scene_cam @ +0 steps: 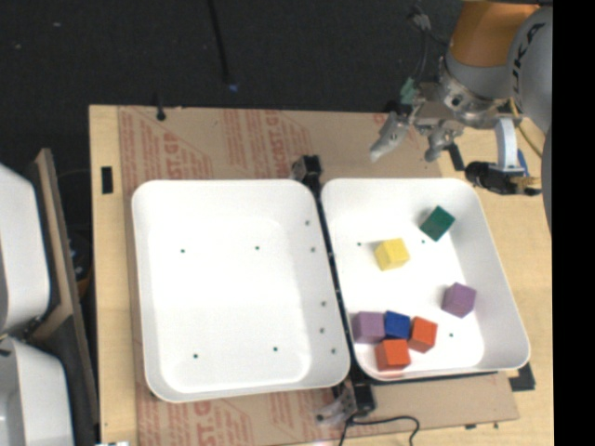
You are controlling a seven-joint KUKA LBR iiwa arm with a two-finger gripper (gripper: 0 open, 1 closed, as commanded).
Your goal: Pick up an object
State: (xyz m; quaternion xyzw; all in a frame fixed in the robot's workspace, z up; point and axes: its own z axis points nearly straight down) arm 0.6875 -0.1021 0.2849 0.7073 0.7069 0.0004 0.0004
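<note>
Nearest cam: cable [372,426] and small black clip [358,400] at bench's front edge, just below the seam between bins. Far left, white containers [23,249] stacked beside a wooden upright. Then left bin [149,249], white, shallow, w/ a few dark dots on its floor. Black clamp [307,168] at top of the seam between bins. Right bin [502,277] touching left one along the seam, holding seven blocks. Front cluster, L to R: purple cube [369,325], blue cube [397,324] touching it, red-orange cube [393,353] just in front, second orange cube [423,334] tilted beside the blue. Mid-bin: yellow cube [391,254], apart from the rest. Further R: green cube [437,222] near bin's back, turned cornerwise; second purple cube [458,298] near R wall, well apart from cluster. Gripper [414,142] up beyond right bin's back edge, over the cardboard [214,147], fingers spread apart, nothing between them. Above it grey wrist and orange band [493,26] at top R. Black fitting [488,177] by bin's back R corner.
</note>
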